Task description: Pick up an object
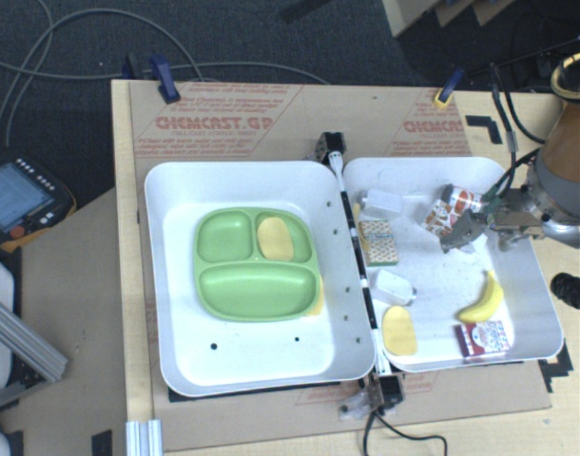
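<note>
My gripper [461,237] hangs over the right bin [528,283], reaching in from the right edge. Just up and left of it lies a red and white can [448,210] on its side, close to the gripper tip; whether they touch is unclear. A yellow banana [484,301] lies below the gripper, with a small red packet [482,338] under it. Further left in that bin are a white packet [381,201], a checked green pad [377,242], another white piece [393,286] and a pale yellow oval [399,331].
The left bin [176,350] holds a green divided plate [257,288] with a yellow piece [275,238] in its upper right compartment. A black rail [355,255] runs between the two bins. A blue clamp [163,77] sits at the board's far left corner.
</note>
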`<state>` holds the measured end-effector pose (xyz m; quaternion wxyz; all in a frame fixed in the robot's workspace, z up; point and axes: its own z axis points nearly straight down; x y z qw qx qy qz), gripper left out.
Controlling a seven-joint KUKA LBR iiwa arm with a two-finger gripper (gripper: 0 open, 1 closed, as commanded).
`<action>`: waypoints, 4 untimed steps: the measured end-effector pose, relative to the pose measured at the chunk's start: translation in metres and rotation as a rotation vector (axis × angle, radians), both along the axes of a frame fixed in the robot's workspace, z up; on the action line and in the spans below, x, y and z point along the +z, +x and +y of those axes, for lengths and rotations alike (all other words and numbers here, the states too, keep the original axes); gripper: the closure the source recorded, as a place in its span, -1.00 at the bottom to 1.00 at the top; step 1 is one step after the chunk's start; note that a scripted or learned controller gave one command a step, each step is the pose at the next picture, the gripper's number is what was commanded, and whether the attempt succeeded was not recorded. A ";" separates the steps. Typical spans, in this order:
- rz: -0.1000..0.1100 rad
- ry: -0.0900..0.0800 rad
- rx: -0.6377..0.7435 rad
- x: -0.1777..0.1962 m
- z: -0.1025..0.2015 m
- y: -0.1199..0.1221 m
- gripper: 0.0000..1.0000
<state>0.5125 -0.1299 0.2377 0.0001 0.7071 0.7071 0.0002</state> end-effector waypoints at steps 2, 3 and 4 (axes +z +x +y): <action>0.033 0.004 0.003 -0.154 -0.050 0.125 -1.00; 0.037 0.003 0.005 -0.145 -0.051 0.124 1.00; 0.030 0.004 0.000 -0.151 -0.003 0.136 1.00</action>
